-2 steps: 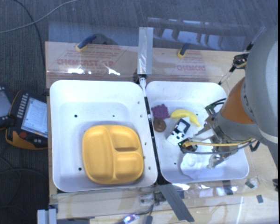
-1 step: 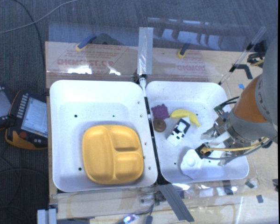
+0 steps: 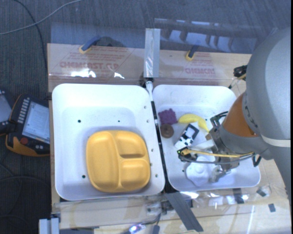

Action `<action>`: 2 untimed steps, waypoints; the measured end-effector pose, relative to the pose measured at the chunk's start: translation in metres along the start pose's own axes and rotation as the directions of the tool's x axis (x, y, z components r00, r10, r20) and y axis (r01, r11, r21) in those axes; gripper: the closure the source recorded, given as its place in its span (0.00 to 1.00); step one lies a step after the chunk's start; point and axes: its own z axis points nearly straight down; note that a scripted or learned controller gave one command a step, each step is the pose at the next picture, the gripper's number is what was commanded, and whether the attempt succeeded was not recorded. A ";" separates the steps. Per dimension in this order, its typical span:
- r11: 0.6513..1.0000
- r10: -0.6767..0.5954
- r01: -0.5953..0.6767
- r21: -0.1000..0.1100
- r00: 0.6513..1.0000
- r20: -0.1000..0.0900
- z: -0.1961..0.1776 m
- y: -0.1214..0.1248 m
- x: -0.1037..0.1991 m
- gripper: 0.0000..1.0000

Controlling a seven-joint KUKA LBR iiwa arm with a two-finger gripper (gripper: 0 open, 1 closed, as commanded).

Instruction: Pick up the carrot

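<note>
carrot cannot be made out; gripper (image 3: 219,172) sits low in the right bin (image 3: 200,95) near a yellow banana (image 3: 193,120), its state impossible to tell.

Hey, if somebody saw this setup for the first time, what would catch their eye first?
The big yellow divided plate stands out first, lying in the left bin toward its near edge. Next comes the bulky grey arm with its orange band, reaching in from the right over the right bin. A purple toy and a yellow banana lie in that bin's upper left part.
</note>
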 end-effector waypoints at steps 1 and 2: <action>1.000 -0.004 0.004 0.001 1.000 0.002 -0.009 -0.001 0.000 1.00; 0.992 -0.125 0.125 0.000 0.992 0.001 -0.090 -0.039 0.039 1.00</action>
